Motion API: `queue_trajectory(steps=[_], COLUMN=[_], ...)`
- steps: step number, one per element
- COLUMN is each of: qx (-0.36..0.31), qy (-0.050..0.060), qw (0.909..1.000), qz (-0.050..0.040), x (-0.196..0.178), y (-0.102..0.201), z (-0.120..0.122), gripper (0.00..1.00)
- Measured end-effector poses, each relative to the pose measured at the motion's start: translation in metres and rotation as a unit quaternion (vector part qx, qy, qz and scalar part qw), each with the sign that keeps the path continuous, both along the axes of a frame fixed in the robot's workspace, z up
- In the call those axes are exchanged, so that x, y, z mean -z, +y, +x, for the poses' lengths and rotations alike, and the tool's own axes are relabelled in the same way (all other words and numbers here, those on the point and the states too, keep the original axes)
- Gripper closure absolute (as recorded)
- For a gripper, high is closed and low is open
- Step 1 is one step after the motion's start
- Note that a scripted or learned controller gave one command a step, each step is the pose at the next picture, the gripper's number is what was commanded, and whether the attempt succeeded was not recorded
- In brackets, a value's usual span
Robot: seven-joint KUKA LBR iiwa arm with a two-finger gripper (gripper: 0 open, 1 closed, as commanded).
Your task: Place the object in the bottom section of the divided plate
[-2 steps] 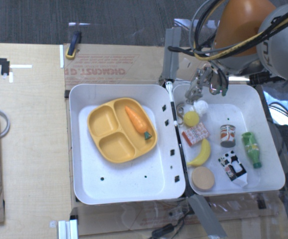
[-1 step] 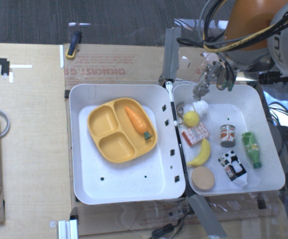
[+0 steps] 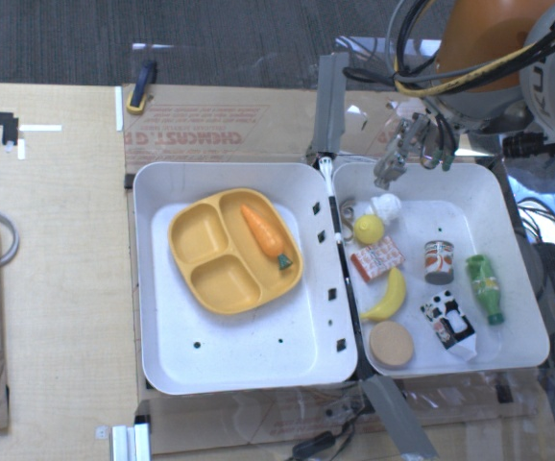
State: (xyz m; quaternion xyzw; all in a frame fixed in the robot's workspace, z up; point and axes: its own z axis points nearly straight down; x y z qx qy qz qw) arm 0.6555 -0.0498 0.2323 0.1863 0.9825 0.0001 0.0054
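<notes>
In the left bin [image 3: 162,286], the yellow divided plate [image 3: 201,243] is holding a tapered orange toy carrot [image 3: 263,233] (green-tipped) in its right section, well apart from the gripper [image 3: 393,169], which is hovering over the right bin's [image 3: 508,257] far-left corner, carrying nothing I can see.

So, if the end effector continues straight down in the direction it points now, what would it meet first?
Probably the small white object at the top of the right bin, with the lemon just beyond it. The end effector hangs above that corner, tilted down and left. Depth is unclear from one slanted view.
</notes>
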Motion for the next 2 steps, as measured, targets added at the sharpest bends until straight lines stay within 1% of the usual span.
queue_trajectory(steps=[2], qx=[0.000], qy=[-0.005], qw=[1.0000], qz=[-0.0004], x=[-0.019], y=[-0.001], z=[0.003], gripper=[1.00])
